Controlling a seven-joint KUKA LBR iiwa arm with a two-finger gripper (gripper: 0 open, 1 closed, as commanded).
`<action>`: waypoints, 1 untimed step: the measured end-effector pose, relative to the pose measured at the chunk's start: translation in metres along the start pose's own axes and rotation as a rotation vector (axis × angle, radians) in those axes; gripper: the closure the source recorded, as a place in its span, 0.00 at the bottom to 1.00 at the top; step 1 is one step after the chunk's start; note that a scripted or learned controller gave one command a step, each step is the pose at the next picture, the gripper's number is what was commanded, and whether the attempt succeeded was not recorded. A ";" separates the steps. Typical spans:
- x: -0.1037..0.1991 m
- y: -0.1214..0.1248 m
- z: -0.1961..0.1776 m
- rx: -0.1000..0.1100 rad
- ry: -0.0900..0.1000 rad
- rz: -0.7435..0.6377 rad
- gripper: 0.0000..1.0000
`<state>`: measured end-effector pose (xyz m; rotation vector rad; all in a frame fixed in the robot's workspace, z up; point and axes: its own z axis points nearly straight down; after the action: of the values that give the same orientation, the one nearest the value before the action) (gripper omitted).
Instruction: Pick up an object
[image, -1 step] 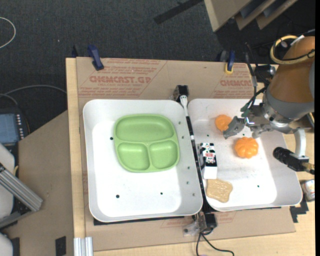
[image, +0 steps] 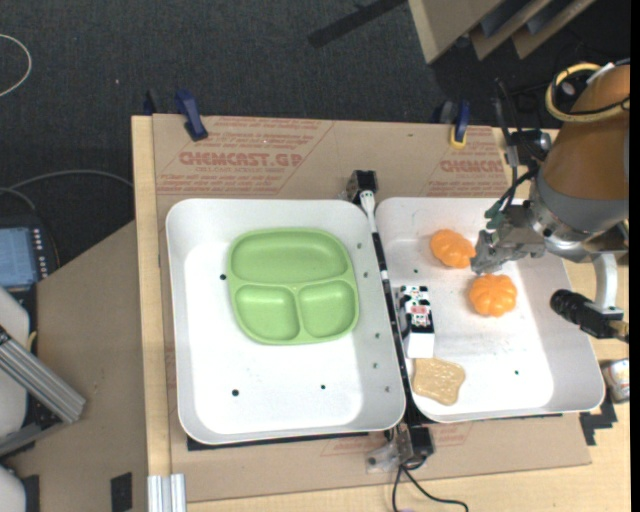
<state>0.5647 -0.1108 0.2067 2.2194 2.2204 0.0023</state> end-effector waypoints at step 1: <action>0.067 -0.012 -0.033 -0.002 0.003 -0.007 1.00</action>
<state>0.5527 -0.0440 0.2397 2.2117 2.2284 0.0077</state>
